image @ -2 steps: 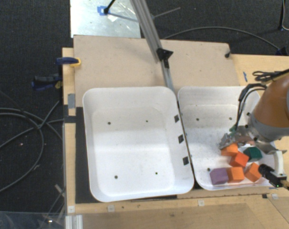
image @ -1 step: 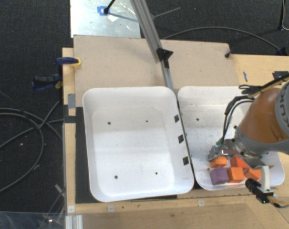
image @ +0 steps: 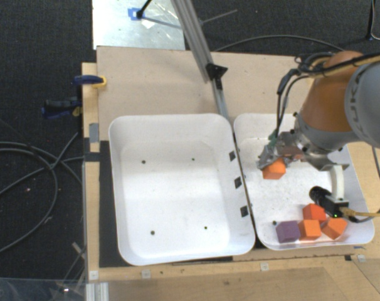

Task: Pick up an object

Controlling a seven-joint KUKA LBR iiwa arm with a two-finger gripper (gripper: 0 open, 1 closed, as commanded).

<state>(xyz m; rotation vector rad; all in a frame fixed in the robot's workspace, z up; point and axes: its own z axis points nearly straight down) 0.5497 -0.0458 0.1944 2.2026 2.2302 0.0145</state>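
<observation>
Gripper (image: 273, 160) closed on an orange block (image: 274, 170) near the right bin's (image: 253, 130) left wall, purple block (image: 288, 231) and three orange blocks (image: 321, 221) at its front edge, no legible writing

1. Bench (image: 165, 80) — pale wooden board; clamps (image: 89, 80) at its left edge.
2. Two shallow white bins directly on it, side by side, touching — left bin (image: 124, 137); right bin (image: 249, 127).
3. Dark carpet (image: 33, 42) around; cables lying on it.

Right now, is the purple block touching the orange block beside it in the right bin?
Touching. The camera view shows the purple block and the neighbouring orange block with no white floor between them.
</observation>
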